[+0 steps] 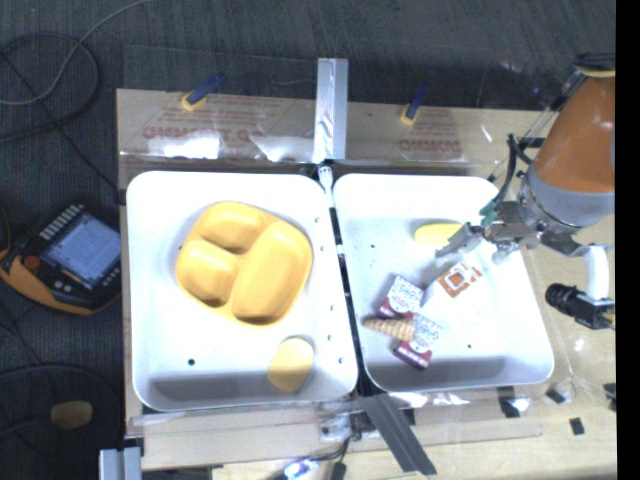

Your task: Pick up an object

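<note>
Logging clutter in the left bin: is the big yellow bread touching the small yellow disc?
Apart. The camera view shows bare white bin floor between the bread and the disc lying nearer the bin's front edge.

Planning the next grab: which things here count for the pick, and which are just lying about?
For the pick:
claw, over the right bin
orange-and-white card
yellow piece
waffle cone
wrappers
big yellow bun-shaped object and small yellow disc, left bin

Lying about:
handheld controller
blue clips
</note>
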`<control>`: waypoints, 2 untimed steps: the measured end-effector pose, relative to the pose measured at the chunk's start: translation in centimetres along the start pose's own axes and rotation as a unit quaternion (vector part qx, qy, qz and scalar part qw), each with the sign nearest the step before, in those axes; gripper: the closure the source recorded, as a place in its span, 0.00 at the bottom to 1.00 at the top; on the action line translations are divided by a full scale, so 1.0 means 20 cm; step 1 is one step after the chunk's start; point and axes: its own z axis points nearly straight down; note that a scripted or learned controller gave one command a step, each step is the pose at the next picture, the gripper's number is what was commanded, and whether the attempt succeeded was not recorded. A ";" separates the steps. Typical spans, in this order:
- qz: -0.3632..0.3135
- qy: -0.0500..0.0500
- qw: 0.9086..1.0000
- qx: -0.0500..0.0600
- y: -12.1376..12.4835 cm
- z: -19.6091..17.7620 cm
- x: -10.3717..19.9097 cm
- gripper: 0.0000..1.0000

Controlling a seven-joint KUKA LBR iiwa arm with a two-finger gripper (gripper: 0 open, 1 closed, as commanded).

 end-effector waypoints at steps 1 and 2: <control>-0.003 -0.007 1.000 -0.014 0.06 0.47 -0.20 0.00; -0.110 -0.016 0.993 -0.024 0.19 0.52 -0.23 0.00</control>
